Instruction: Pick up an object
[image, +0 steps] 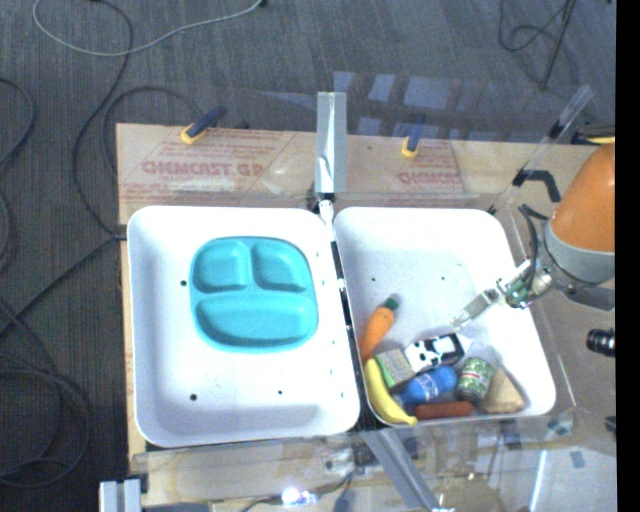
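Two white bins (150, 300), one blue tray (255, 293), one carrot (377, 328), one banana (383, 394); end effector (470, 313) grip state indiscernible.

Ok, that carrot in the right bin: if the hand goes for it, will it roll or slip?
The carrot looks like a smooth, tapered toy, so it may squirt out of a pinch near its narrow end. Its rounded body probably rolls if nudged sideways. It lies against the bin wall with the banana at its lower end, which may limit rolling but crowd the hand.

Robotics lab, bench (150, 160) with two white bins (160, 400), cables (60, 330) on grey carpet (60, 100)
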